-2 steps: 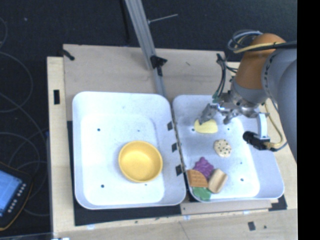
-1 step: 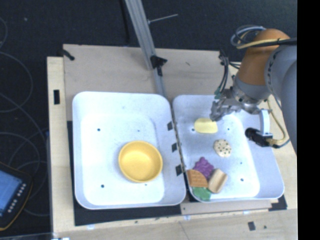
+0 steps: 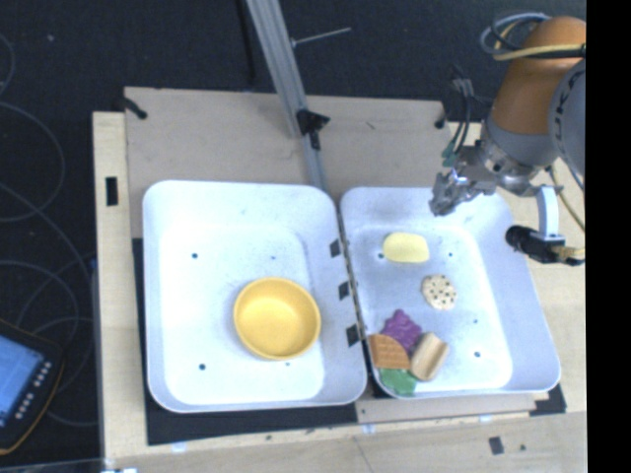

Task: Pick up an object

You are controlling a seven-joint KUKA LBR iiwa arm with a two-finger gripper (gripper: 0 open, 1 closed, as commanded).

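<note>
Two white bins sit side by side on your surface (image 3: 414, 116), and the action is over the right bin (image 3: 518, 363), where your arm (image 3: 527, 87) reaches in from the right, orange band above the wrist. Your hand (image 3: 446, 197) hovers over the far edge of that right bin, up near its back wall, and from this angle you cannot tell whether it is spread or closed; nothing shows between its tips. Just below it and a little to the left lies a pale yellow lump (image 3: 405, 247), the nearest thing to the hand, apart from it. Further toward the front sits a round speckled cookie (image 3: 439, 291), on its own in the middle of the bin. Down in the near left corner you have a cluster: a purple bunch of grapes (image 3: 400, 325), a tan bread roll (image 3: 429, 356) leaning against it on the right, an orange waffle-like piece (image 3: 387, 352) on the left, and a green item (image 3: 398, 382) tucked beneath them at the rim. Over in the left bin (image 3: 177, 225), a yellow bowl (image 3: 277, 317) sits upright toward the front right. A grey pole (image 3: 281, 57) slants across the back of the surface.
</note>
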